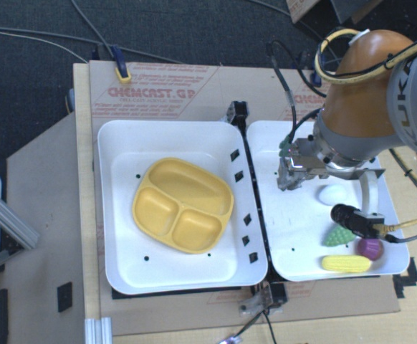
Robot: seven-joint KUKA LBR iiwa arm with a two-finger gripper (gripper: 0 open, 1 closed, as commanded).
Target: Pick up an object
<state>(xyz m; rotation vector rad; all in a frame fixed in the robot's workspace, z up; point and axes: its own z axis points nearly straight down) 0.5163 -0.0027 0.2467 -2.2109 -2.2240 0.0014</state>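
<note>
While the gripper (289, 180) hangs over the left part of the right bin (287, 260), I cannot tell its state. A white egg-shaped object (332, 193) lies just beside it; a green object (338, 237), a purple object (370, 249) and a yellow corn cob (346, 264) sit near the front corner. The arm (366, 84) hides the bin's back part. A yellow divided plate (183, 204) lies in the left bin (115, 192).

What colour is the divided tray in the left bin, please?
Yellow: the divided tray shows plainly in the camera view.
</note>
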